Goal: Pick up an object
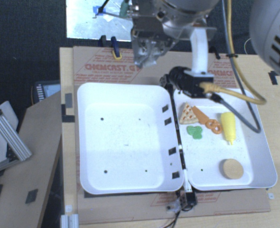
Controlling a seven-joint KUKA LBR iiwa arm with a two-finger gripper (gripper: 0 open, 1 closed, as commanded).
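Camera view: left bin [126, 141] bare. Gripper [147, 56] hangs high past its far rim; jaw state cannot be told. Right bin [258, 167] holds pizza slice [188, 114], green piece [195, 132], orange scissors [209, 122], yellow bottle [228, 126], tan disc [231, 169], likely staged as pick candidates.

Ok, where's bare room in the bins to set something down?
The left bin is bare wall to wall. In the right bin, the pizza slice, carrot, green piece and corn crowd the far half; free floor lies near the divider, left of the round biscuit.
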